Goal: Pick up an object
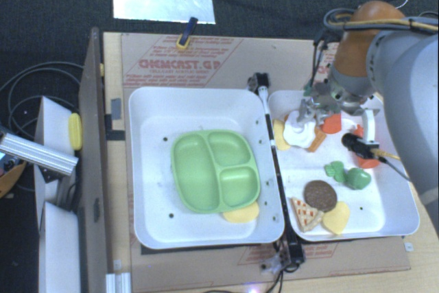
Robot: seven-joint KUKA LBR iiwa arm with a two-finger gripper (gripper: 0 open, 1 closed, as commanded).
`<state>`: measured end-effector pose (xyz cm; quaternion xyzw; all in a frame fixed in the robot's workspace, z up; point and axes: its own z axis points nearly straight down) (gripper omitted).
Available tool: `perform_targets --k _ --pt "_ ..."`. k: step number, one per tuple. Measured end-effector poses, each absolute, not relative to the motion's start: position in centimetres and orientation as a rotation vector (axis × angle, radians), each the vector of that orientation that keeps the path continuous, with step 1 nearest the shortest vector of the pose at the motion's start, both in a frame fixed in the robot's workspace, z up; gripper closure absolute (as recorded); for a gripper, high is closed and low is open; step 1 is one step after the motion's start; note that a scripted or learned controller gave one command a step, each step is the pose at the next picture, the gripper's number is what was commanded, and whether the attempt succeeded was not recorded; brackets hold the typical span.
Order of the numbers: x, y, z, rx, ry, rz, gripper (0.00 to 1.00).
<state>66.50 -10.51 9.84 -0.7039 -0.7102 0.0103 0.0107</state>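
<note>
My gripper (312, 111) hangs over the back left part of the right bin (406, 215), just above a white toy food piece (295, 134). An orange carrot-like piece (318, 141) lies beside the white piece, and a red-orange piece (333, 123) lies right of the gripper. Nothing is seen held. Further forward in this bin lie a green broccoli (348, 176), a brown round cookie (320, 195), a pizza slice (305, 214) and a pale yellow piece (337, 218). A yellow piece (279, 131) rests against the bin's left wall.
The left bin (154, 147) holds a green divided plate (214, 169) with a yellow piece (241, 213) at its front edge. A small red piece (371, 162) lies near the right bin's right side. The arm's grey body covers the right bin's far right corner.
</note>
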Motion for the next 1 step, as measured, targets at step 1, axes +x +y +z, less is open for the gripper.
perform_targets --k 1 --pt "62.15 -6.93 23.41 -2.22 -2.237 -0.018 1.0"
